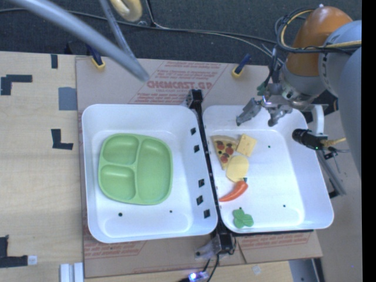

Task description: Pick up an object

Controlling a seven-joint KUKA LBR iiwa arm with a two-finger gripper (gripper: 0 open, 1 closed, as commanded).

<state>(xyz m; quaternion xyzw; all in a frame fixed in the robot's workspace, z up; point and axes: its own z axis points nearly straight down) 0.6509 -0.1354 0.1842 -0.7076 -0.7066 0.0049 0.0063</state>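
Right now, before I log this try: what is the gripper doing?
Gripper: open, holding nothing, above the far edge of the right bin.

We see two smooth white plastic bins [141, 113], a matt green plastic divided plate [136, 168], brown printed cardboard [176, 78] beneath, and a pale wood-grain tabletop [35, 175].

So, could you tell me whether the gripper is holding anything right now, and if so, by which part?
Nothing is held. The gripper hangs open over the right bin's far edge, apart from the toy food.
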